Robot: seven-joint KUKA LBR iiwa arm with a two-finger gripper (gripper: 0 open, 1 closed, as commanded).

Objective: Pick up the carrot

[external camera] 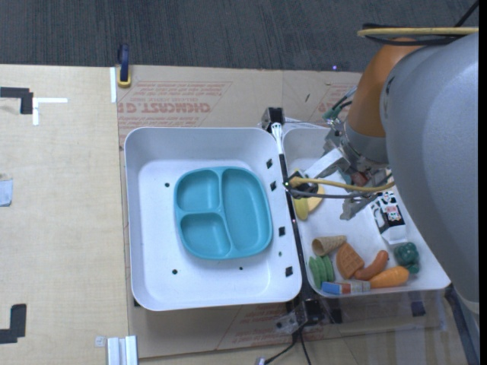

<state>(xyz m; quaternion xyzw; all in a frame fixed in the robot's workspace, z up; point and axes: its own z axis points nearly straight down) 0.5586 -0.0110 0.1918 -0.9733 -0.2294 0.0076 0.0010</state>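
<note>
The orange, tapered carrot lies at the near edge of the right shallow white bin, touching no part of the arm. Just beside it are a reddish-orange sausage-shaped piece, a dark green broccoli-like piece and a blue and white marker-like stick. Further left in the same bin there are a brown waffle-patterned piece, a beige cone and green pea pods. The grey arm with its orange band reaches in from the right, and its two-finger gripper is over the far part of this bin — well apart from the carrot. Whether it is spread or pressed together, I cannot tell. A yellow rounded piece lies near it. The left shallow white bin holds a light blue plastic plate with three compartments.
</note>
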